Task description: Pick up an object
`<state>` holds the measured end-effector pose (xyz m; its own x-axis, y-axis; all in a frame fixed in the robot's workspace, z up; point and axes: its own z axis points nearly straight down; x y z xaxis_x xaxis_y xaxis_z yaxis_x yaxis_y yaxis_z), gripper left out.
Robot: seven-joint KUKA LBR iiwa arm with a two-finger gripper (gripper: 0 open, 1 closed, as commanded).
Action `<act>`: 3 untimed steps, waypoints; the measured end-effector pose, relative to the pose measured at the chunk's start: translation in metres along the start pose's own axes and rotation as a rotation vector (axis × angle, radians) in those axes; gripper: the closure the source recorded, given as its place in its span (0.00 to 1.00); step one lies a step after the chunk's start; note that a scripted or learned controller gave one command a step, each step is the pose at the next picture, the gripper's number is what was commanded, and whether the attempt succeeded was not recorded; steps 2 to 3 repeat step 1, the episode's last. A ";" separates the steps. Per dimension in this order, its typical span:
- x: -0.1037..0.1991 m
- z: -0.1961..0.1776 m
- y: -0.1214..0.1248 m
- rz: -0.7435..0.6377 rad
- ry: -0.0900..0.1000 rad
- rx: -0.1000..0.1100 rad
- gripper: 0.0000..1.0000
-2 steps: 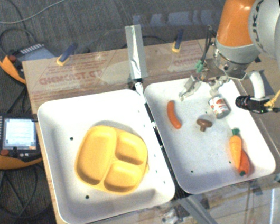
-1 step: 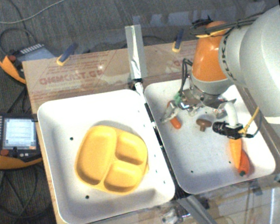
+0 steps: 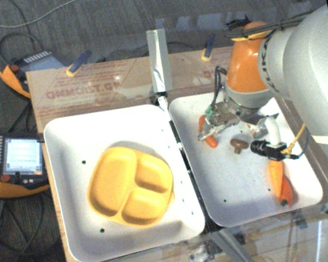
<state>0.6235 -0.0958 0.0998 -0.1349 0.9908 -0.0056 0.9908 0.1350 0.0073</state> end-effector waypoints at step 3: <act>0.010 -0.130 0.018 -0.096 0.005 0.008 1.00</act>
